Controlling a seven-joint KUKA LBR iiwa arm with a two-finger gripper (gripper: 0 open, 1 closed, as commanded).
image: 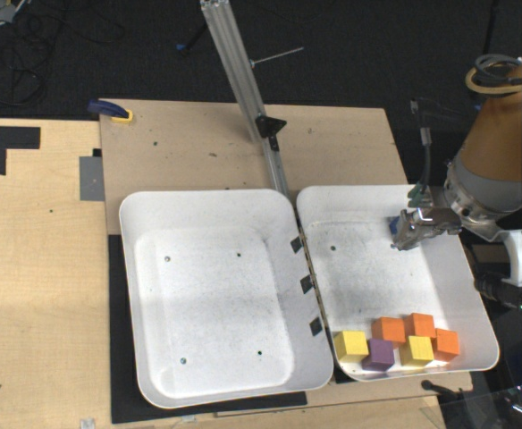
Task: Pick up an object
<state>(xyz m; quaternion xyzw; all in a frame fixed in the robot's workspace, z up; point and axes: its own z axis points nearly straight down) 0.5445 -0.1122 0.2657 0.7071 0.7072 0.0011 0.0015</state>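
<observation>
Camera view: the claw (408,233) hangs over the right bin (368,206), its opening unclear, well apart from the blocks (402,340); nothing lifted yet.

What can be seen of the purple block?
The purple block is a small matte cube lying in the right bin, in its near corner. It sits in a tight cluster, pressed between two yellow blocks, with orange blocks just behind. The pincer is well away from it, toward the bin's far side.
</observation>
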